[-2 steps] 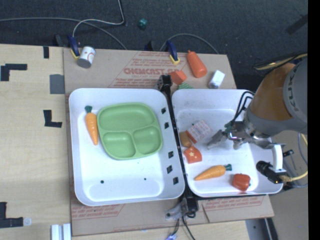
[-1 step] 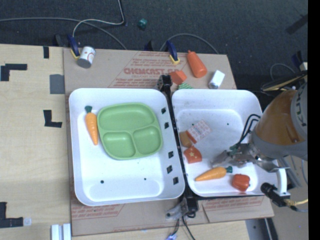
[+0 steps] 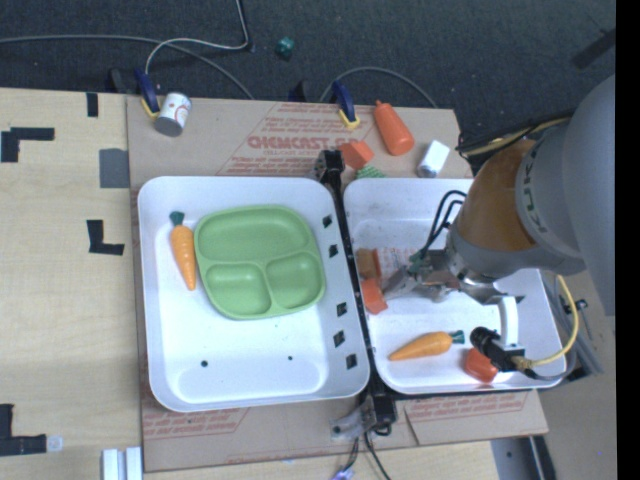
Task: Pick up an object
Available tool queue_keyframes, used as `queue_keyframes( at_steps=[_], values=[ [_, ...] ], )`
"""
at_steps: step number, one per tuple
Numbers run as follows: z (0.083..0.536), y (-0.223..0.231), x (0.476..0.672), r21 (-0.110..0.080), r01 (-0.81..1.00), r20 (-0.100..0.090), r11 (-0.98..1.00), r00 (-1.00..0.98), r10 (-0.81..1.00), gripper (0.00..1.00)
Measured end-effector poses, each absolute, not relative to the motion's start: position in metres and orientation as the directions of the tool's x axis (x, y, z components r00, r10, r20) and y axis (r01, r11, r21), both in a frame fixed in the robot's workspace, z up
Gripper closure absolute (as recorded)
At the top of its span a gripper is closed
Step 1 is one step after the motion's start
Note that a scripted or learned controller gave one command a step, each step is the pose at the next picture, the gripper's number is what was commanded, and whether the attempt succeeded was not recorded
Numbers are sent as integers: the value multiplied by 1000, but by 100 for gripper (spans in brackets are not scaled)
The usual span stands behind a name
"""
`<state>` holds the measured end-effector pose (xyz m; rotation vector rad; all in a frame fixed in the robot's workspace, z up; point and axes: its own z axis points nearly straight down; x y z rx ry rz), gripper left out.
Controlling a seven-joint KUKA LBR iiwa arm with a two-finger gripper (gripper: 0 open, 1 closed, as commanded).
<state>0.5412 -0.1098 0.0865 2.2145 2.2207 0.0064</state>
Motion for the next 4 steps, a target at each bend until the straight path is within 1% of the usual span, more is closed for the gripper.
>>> queue_keyframes(
  at_steps=[1, 2, 3, 4],
  values=[
    [156, -173, 506, 1, 1000, -2, -1, 1, 1000, 0],
    [86, -121, 487, 2, 1000, 0, 1, -1, 1000, 0],
    [124, -225, 567, 0, 1000, -2, 0, 0, 1000, 0],
    [88, -166, 583, 4, 1000, -18, -6, 6, 1000, 0]
  ],
)
